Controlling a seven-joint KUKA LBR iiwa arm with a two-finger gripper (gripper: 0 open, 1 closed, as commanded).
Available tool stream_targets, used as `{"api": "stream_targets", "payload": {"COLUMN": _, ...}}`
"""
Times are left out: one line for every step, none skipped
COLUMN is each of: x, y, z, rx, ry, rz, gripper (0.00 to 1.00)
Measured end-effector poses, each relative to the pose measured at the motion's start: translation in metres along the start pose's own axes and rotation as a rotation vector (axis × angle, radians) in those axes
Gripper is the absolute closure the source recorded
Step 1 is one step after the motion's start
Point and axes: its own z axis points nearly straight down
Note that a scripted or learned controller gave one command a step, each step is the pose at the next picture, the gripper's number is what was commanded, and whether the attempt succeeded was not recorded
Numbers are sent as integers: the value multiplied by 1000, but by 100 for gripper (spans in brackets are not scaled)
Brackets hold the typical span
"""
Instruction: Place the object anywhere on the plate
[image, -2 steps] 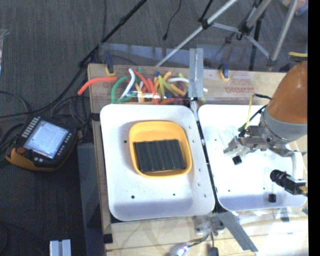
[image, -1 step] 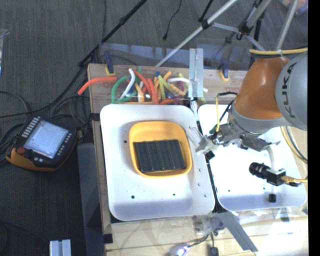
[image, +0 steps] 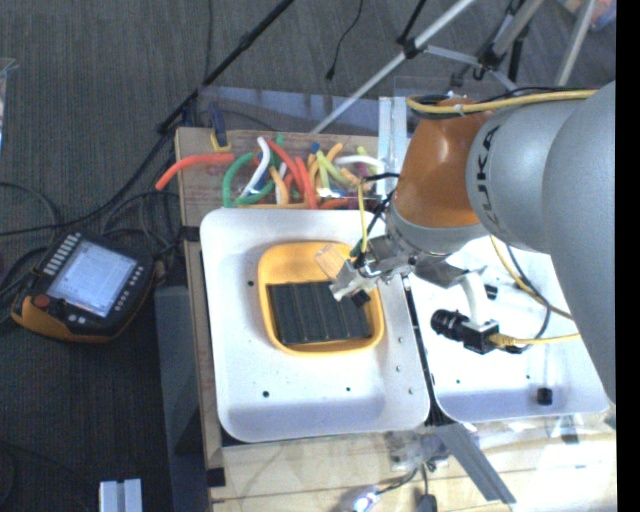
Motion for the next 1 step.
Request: {"api": "stream_targets", "payload": {"x": 0, "y": 0, "z": 0, "rx": 0, "ry": 1, "rz": 0, "gripper": 0}}
